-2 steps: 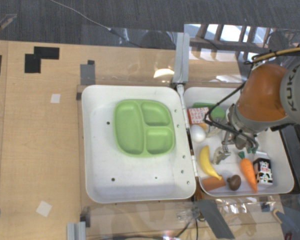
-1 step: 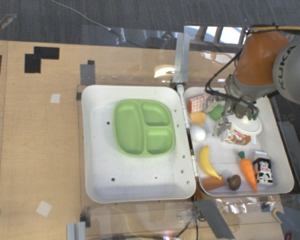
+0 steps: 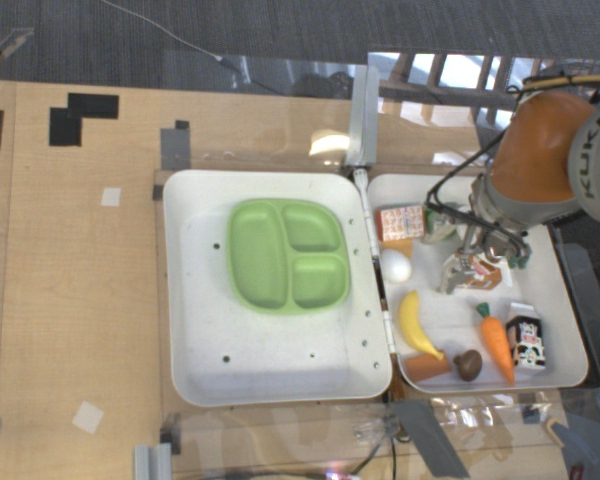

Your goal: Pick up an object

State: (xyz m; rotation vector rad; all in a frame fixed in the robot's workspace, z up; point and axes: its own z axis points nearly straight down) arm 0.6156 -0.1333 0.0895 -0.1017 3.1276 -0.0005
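Two white bins side by side. Left bin [image 3: 180,298] taken up by a green divided plate [image 3: 285,256], laid flat at its centre, probably a drop-off spot; bare floor all round it, widest toward 6 o'clock.

Right bin [image 3: 450,318] crowded. Along its 9 o'clock wall, top to bottom: a red snack box [image 3: 400,223], a white egg [image 3: 395,267] just below it, a banana [image 3: 416,326] curving down toward 6 o'clock, then a sausage [image 3: 427,367] touching the banana's tip. Next to the sausage, at 6 o'clock, a brown lump [image 3: 468,364]. Further right, a carrot [image 3: 495,344] lying aslant, and just beside it a small cow-print carton [image 3: 525,342] standing upright near the 4 o'clock corner.

Above the bin's centre, toward 1 o'clock, the claw [image 3: 472,266] lowered over a small red-and-white packet [image 3: 483,274], seemingly the likeliest target. Spread, pressed together or pinching: cannot tell, too cluttered and blurred. Grey arm [image 3: 540,158] with orange band reaching in from 2 o'clock.

Little free floor: one bare patch between banana and carrot. Straight up looks the safest way out; sideways risks nudging the carrot or the egg.
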